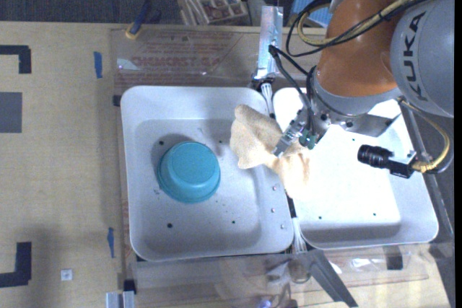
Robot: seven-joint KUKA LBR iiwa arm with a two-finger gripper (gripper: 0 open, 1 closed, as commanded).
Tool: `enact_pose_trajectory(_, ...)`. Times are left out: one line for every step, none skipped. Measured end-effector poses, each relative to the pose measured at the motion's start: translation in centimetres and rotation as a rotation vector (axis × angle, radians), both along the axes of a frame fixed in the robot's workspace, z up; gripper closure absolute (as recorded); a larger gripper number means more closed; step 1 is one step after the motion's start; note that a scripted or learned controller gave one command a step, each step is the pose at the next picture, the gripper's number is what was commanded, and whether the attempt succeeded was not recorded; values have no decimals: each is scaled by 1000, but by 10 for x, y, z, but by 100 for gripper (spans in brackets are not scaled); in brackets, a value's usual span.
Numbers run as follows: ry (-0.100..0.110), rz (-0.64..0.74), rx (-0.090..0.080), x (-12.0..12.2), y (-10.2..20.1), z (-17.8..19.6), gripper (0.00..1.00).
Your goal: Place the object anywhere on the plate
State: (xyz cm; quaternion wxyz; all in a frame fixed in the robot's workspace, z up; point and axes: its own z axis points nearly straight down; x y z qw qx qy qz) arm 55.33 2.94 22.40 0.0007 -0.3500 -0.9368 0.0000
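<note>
The cloth (253,135) looks soft, light and floppy. It lies draped across the wall between the bins (144,103). The tool (283,146) is clenched on a bunched fold near its middle, a sound hold, though loose edges will likely trail towards the blue plate (189,171).

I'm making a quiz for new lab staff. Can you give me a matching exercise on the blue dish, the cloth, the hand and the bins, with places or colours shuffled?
Things:
1. blue dish
2. cloth
3. hand
4. bins

Places or colours:
A. white, side by side
B. meets the cloth's right edge
C. on the floor of the view's left bin
D. draped over the rim between the bins

Pairs: 1-C, 2-D, 3-B, 4-A.
</note>
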Motion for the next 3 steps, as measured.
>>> enact_pose_trajectory(-3, 400, 1, -10, 52, 10, 100)
enact_pose_trajectory(-6, 716, 1, -14, 102, 4, 100)
enact_pose_trajectory(-7, 716, 1, -13, 102, 5, 0)
